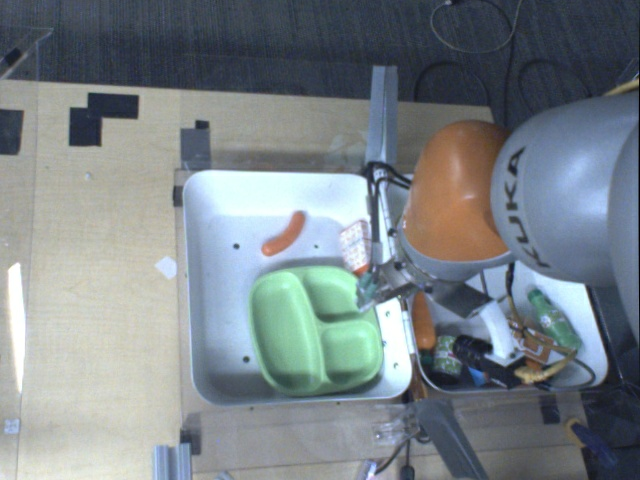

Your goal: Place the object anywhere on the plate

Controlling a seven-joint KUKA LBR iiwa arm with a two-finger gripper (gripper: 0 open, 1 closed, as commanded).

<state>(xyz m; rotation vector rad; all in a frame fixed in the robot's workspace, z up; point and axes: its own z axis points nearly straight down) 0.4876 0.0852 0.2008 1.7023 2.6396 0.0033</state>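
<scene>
The gripper [372, 286] is hovering by the green plate [312, 330], grip unclear, so the sausage [284, 233] is risking being missed.

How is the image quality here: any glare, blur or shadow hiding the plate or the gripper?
Camera view: soft overall. A bright glare streak lies on the bench at far left; the green plate is evenly lit, and the gripper is small, dark and blurred under the arm.

plate [312, 328]: green, three compartments, flat in left bin
object [284, 233]: orange sausage, possibly toy, lying beside plate
</scene>
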